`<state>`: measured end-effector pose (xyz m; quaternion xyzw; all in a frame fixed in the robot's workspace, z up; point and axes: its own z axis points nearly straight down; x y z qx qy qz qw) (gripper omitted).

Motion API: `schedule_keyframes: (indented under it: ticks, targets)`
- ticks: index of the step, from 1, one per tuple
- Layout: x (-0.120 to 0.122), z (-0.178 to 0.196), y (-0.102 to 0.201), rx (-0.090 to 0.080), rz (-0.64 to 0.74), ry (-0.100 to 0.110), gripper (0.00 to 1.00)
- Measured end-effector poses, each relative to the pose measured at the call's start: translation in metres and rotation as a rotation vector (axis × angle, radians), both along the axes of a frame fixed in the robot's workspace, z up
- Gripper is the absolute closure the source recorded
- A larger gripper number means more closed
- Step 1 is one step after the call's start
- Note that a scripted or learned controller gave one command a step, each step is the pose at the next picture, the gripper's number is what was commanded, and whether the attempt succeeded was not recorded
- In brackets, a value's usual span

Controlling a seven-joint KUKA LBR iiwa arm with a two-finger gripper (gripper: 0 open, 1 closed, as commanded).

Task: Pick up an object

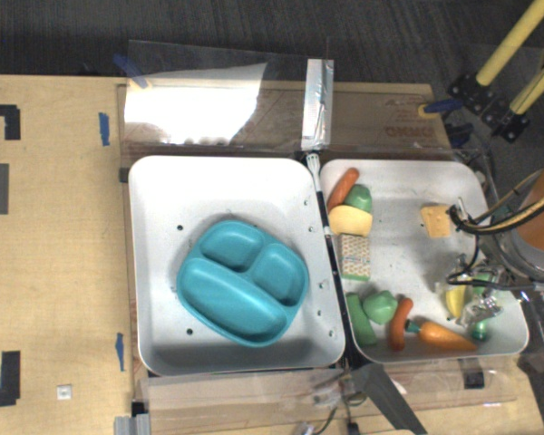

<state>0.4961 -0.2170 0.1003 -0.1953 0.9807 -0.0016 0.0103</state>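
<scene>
The right bin holds several toy foods. An orange sausage, a green piece and a yellow piece lie at its far left. A tan cube sits toward the back right. Along the near wall lie green pieces, a red-orange sausage, an orange carrot and a small green ball. My gripper is low over the bin's near right corner, right beside a yellow piece and just above the carrot and ball. Cables hide much of it.
The left bin holds a teal divided plate. A patterned flat piece lies by the divider between the bins. The arm's orange band and dark cables hang over the right bin's right wall.
</scene>
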Motion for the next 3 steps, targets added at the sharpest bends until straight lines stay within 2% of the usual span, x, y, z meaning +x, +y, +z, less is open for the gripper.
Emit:
schedule_keyframes:
  ticks: [1, 2, 3]
  targets:
    - [0.012, 0.162, -0.007, -0.007, 0.129, 0.007, 1.0]
    - [0.108, 0.192, -0.003, -0.002, 0.102, 0.01, 1.0]
    - [0.173, 0.172, -0.003, 0.0, 0.101, 0.013, 1.0]
